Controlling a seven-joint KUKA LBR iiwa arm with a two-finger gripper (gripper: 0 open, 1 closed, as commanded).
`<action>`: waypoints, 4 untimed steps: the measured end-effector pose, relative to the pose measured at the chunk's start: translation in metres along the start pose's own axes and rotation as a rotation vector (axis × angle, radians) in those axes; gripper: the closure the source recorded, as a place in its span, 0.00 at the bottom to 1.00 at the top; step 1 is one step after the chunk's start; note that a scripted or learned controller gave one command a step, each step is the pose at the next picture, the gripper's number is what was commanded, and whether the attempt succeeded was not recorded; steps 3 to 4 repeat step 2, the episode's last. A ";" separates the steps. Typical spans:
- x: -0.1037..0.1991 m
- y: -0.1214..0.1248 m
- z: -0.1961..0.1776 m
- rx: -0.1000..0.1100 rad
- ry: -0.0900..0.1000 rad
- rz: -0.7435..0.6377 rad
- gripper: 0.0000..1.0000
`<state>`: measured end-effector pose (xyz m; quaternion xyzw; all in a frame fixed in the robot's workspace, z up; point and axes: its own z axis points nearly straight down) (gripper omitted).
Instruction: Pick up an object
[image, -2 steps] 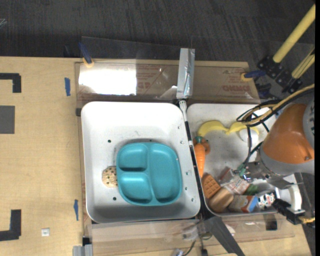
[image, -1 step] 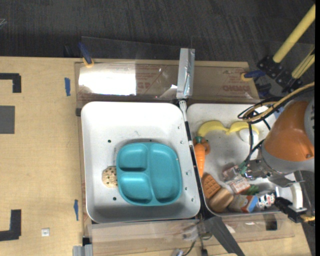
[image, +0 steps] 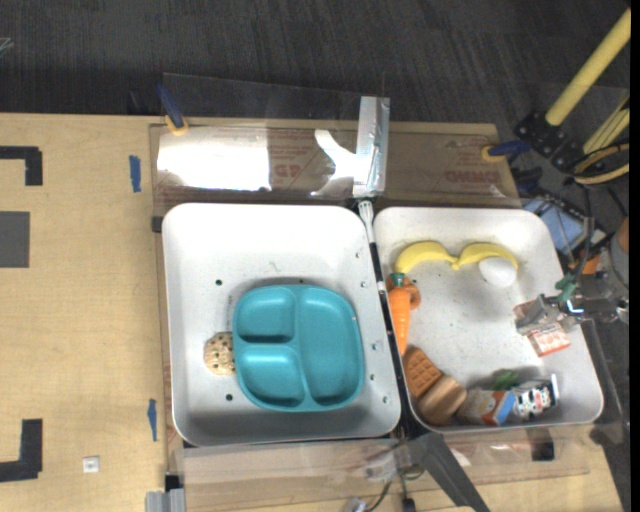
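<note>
Two white bins sat side by side on the surface. The left bin (image: 190, 240) held a teal divided plate (image: 297, 345) with a cookie (image: 219, 353) touching its left edge. The right bin (image: 450, 320) held a banana (image: 440, 256), a carrot (image: 401, 310), a waffle (image: 422, 372) and a white egg (image: 495, 271). The pincer (image: 562, 306) hovered at the right wall, just right of the egg; whether it was open could not be told.

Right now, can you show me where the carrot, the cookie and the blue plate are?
carrot (image: 401, 312), camera view, middle of its orange body.
cookie (image: 219, 353), camera view, the part peeking out beside the plate.
blue plate (image: 262, 318), camera view, bare floor of its upper left compartment.
</note>
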<state>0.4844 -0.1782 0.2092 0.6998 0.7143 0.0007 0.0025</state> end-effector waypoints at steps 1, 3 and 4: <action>0.001 0.001 -0.006 0.005 0.001 -0.002 1.00; 0.085 0.041 -0.020 0.005 0.003 0.124 1.00; 0.085 0.041 -0.020 0.005 0.003 0.124 1.00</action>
